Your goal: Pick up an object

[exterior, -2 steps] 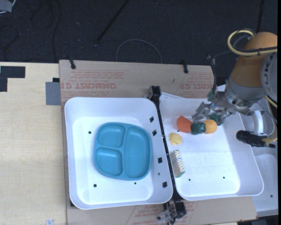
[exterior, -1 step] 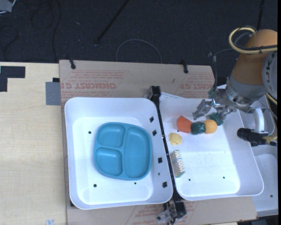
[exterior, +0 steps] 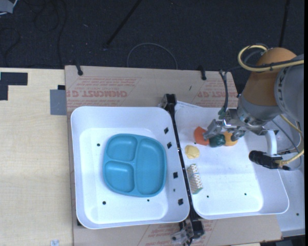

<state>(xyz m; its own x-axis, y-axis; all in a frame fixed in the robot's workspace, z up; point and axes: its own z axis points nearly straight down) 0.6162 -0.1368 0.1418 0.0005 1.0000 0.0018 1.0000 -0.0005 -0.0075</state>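
Note:
My gripper hangs low over the back of the right bin, reaching in from the right. Right under and around its fingers lie a red-orange piece, a green item and an orange item, bunched together. The fingers sit among these toys, and nothing can be seen clamped between them. A small yellow object rests just left of the group, near the divider. A pale ribbed object lies further forward along the divider.
The left bin holds a blue three-compartment plate. A black divider bar runs between the bins. A black handle-like part and cables hang at the right bin's right side.

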